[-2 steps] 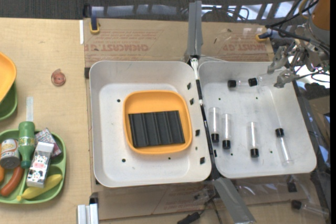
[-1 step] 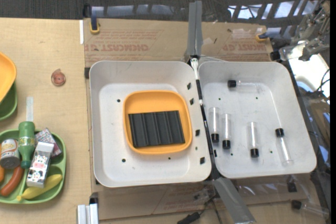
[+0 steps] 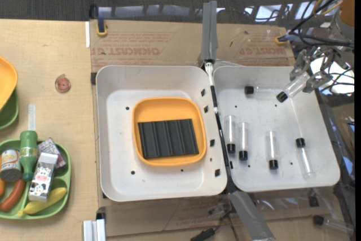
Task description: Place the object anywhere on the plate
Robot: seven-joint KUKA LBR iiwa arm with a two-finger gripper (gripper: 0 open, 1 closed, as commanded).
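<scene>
On the bench [image 3: 45, 53]: two shallow white bins sit side by side, touching along their inner edges.
Left bin [image 3: 113, 138]: holds an orange plate [image 3: 169, 113] with a dark ribbed rectangular insert [image 3: 169, 139] lying on it.
Right bin [image 3: 316, 138]: five clear tubes with black caps lie on its floor; one [image 3: 254, 89] near the top, two [image 3: 230, 132] [image 3: 242, 141] side by side at the left, one [image 3: 272, 149] in the middle, one [image 3: 303, 154] toward the right.
End effector [image 3: 302, 79]: above the right bin's upper right corner, pinching a sixth clear tube [image 3: 290, 89].
Held tube: tilted, black cap pointing down-left, lifted off the bin floor, well apart from the plate.
Far left of bench: a green tray [image 3: 59, 195] with toy food items and a small pink object [image 3: 62, 84].
</scene>
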